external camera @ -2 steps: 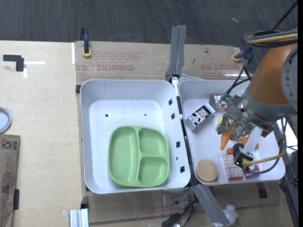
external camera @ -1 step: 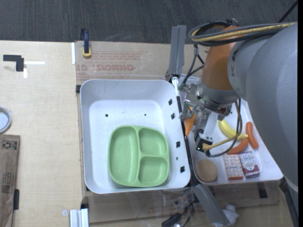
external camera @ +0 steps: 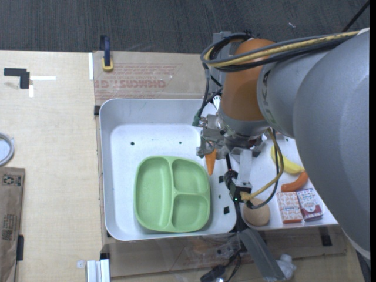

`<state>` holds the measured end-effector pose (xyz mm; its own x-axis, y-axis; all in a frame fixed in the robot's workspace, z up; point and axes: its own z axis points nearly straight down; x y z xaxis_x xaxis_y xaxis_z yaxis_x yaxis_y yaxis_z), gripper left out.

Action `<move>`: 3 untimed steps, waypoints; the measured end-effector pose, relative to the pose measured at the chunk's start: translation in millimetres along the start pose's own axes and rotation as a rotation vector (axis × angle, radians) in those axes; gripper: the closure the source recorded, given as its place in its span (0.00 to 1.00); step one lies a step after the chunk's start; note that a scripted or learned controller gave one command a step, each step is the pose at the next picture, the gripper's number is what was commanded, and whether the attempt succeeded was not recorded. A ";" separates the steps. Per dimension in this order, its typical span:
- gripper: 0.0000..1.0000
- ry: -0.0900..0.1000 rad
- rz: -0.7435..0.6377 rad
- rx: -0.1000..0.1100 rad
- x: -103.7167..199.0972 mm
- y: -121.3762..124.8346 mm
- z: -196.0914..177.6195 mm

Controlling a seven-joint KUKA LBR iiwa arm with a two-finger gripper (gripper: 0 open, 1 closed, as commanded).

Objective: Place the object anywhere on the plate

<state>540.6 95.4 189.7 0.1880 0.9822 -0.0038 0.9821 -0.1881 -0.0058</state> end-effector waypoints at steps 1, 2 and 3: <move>0.00 0.000 -0.001 0.000 -0.1 0.0 0.0; 0.00 -0.001 -0.088 -0.001 87.2 -81.9 19.2; 0.00 0.014 0.040 -0.017 121.6 -81.9 86.7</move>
<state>482.6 230.0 103.1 0.2271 0.9738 0.0107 0.9738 -0.2272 0.0107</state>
